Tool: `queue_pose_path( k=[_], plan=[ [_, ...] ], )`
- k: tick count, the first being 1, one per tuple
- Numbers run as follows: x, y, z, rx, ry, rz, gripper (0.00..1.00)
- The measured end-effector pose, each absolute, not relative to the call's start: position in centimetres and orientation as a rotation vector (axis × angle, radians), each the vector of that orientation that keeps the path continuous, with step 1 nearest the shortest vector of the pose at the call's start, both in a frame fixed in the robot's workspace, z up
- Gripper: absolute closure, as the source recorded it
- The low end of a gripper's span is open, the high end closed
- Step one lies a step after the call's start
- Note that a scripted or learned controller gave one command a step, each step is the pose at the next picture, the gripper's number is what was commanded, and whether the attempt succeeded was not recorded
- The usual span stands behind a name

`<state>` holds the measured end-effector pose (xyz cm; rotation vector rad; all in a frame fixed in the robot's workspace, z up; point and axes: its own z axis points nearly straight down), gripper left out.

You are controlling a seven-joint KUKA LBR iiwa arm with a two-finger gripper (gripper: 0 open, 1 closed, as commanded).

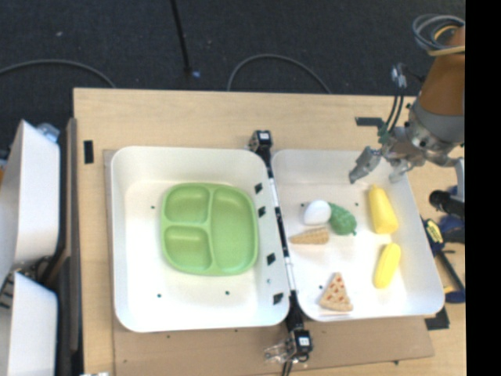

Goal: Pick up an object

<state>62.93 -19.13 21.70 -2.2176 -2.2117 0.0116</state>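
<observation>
Two white bins side by side on tabletop [94,124] | left bin [133,288]: green divided plate [210,229] | right bin [415,304]: two yellow pieces [382,209] [387,265], broccoli [342,220], pizza slice [337,294], white egg [316,211] | gripper [383,167] fingers spread, holding nothing, above right bin's far edge

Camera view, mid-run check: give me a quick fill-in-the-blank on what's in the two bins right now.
1. The green divided tray lies in the ____ bin.
2. The right bin holds ____ yellow pieces.
3. The pizza slice lies nearest that bin's ____ edge.
4. The gripper hovers over the ____ bin.

Missing words: left; two; front; right
</observation>
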Motion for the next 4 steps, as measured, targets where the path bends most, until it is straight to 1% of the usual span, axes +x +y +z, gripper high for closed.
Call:
queue_pose_path(
  k=[1, 2, 3, 4],
  plan=[
    [63.2, -19.1, 22.6, -2.221, -2.224, 0.000, 0.00],
    [63.2, -18.9, 18.4, -2.221, -2.222, 0.003, 0.00],
    [64.2, -19.1, 13.4, -2.217, -2.225, 0.004, 0.00],
    [64.2, -19.1, 10.0, -2.218, -2.225, 0.000, 0.00]
  ],
)
